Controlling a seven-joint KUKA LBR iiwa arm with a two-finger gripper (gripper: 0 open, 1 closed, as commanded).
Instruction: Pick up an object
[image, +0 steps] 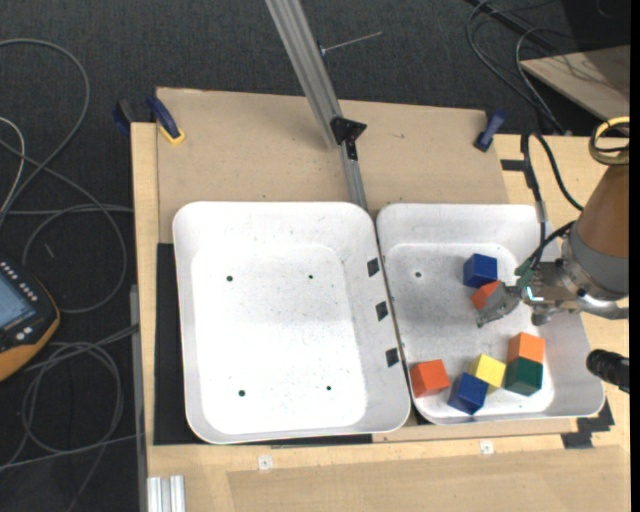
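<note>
My gripper (516, 308) hangs over the right bin (440, 225), reaching in from the right, with its fingers spread open and nothing between them. Its left finger (492, 312) sits just below a small red-orange block (485, 293), which lies against a blue cube (480, 268). Toward the bin's front lie an orange cube (430, 376), a second blue cube (467, 392), a yellow cube (489, 369), a green cube (523, 376) and another orange cube (526, 347).
The left bin (275, 320) stands beside the right one, joined by black clips (380, 310). A slanted metal pole (320, 90) rises behind the bins. Cables and a handheld controller (20, 315) lie on the floor to the left.
</note>
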